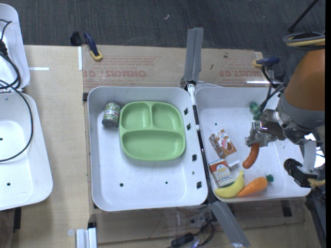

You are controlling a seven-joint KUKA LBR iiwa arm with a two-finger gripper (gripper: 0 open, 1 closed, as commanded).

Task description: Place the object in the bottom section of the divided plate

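**Two bins, one sausage at the gripper**

Two white bins sit side by side on the bench. Nearest the camera, along the front wall of the right bin (289, 192), lie a banana (230, 188) and a carrot (254, 186), touching end to end, the carrot's green tip pointing right. Just behind the banana rests a small carton (222, 172), and behind that a second, flatter packet (222, 143), tilted.

To the right of the packets, a reddish-brown sausage (251, 156) hangs or lies at a slant, its upper end at the gripper (257, 138). The fingers close around that upper end, so the gripper appears to be gripping the sausage, though whether it is lifted off the bin floor cannot be told. The arm (307, 92), grey with its orange band, comes in from the right over the bin's far corner. A small green thing (254, 107) lies near the bin's back wall, too small to identify.

In the left bin (103, 190), the green divided plate (152, 130) sits toward the back, its one wide section nearest the camera and two smaller ones behind. All three sections are bare. Just left of the plate, touching its rim, stands a small can (110, 114).
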